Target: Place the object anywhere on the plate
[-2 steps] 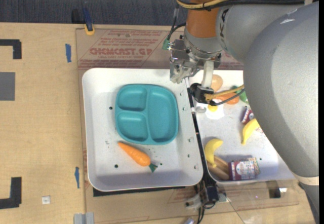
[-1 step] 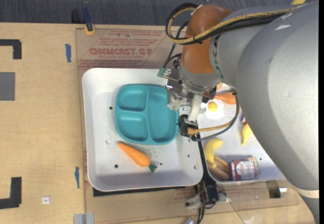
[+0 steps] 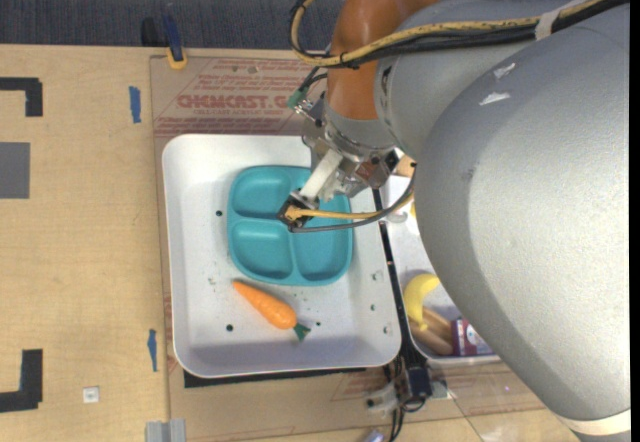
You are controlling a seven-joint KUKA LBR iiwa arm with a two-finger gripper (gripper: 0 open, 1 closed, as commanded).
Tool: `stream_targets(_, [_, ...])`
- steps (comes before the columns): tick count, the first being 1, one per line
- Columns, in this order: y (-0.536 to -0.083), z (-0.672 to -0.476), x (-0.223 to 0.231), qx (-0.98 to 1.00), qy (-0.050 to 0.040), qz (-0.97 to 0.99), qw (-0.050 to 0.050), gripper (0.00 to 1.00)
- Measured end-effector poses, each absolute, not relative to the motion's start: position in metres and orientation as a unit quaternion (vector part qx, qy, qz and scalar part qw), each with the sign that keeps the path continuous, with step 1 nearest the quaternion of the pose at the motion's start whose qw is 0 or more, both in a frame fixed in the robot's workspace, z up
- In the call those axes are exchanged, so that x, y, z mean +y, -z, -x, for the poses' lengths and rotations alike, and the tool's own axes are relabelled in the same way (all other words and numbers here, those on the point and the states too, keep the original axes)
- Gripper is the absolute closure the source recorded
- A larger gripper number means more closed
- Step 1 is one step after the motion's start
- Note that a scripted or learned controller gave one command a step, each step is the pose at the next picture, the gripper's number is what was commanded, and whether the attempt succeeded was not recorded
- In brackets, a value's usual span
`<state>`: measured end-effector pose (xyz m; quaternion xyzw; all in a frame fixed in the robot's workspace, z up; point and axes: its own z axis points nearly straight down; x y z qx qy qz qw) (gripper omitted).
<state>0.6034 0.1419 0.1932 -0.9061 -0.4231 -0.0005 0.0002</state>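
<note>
While the hand (image 3: 338,173) hangs over one teal plate (image 3: 262,230), open or closed I cannot tell, one carrot (image 3: 265,304) lies below-left of it, apart, in the white bin (image 3: 190,260) just beside the plate.

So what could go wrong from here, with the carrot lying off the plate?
1. The carrot lies in the bin close to the plate edge, so a grab might bump the plate instead.
2. It is tapered and looks smooth, so it could slip or roll away when pinched.
3. The arm is above the plate, not the carrot, so it must shift over and could miss.
</note>
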Motion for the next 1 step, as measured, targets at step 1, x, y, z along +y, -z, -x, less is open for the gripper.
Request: stream_targets(1, [-0.1924, -0.6032, 0.1407, -0.423, -0.0009, 0.906, 0.000, 0.00])
